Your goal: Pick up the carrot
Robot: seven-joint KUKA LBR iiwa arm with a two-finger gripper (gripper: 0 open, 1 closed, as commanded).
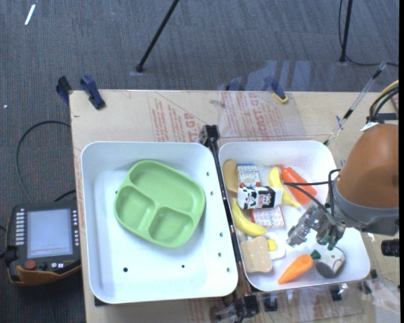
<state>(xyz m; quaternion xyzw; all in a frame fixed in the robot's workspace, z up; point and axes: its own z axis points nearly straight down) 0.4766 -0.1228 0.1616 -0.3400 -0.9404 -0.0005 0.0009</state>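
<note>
The gripper (318, 231) hangs over the right bin (323, 155), its metal fingers pointing down and to the left from the grey and orange wrist that comes in from the right. The fingers sit as a tight cluster of shiny parts, and from this slanted view I cannot tell how wide they stand apart. Nothing can be seen between them, and they look to be above the bin floor rather than touching any item.

The carrot (295, 268) lies on the floor of the right bin near its front edge, just below and a little left of the gripper. Its orange body points toward the front left and its green top faces up and right, toward the gripper. It is apart from the gripper.

Just right of the carrot lies a small grey object (328, 268). To its left is a slice of toast (257, 255), and above that a long banana (239, 204) runs along the bin's left side. A black and white carton (257, 196) rests near the middle of the bin, with a second orange carrot-like piece (298, 182) toward the back.

The left bin (101, 274) holds a green divided plate (160, 203). Both bins stand on the worktop (155, 116)
</note>
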